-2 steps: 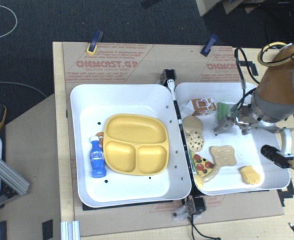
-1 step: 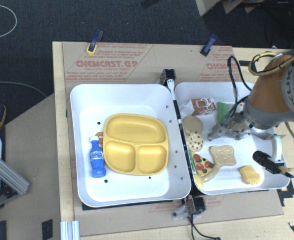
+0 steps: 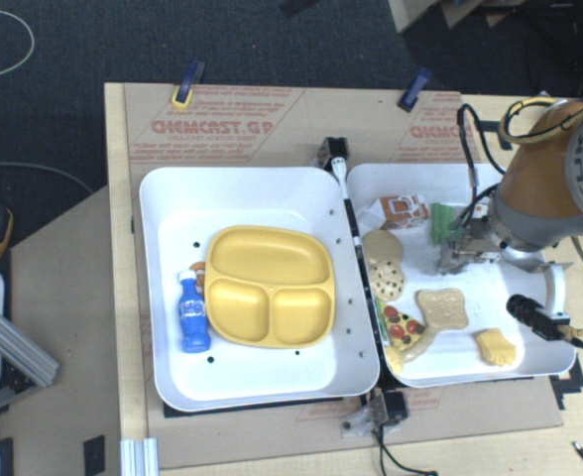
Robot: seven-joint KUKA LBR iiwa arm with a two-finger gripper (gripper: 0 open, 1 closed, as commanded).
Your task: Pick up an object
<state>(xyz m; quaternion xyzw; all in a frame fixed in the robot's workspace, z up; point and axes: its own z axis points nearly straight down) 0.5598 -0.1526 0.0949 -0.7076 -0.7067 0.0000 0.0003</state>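
Because the arm reaches in from the right edge of the frame, its gripper (image 3: 457, 257) hangs low over the upper middle of the right bin (image 3: 529, 369), where the loose pieces lie. Whether its fingers are spread or closed I cannot tell. A green item (image 3: 442, 222) lies just beside it, a likely target; a toast slice (image 3: 442, 307) sits below, a pizza slice (image 3: 404, 329) lower left. At frame centre-left, the left bin (image 3: 163, 266) keeps a yellow tray (image 3: 269, 286) and blue bottle (image 3: 192, 315) apart.
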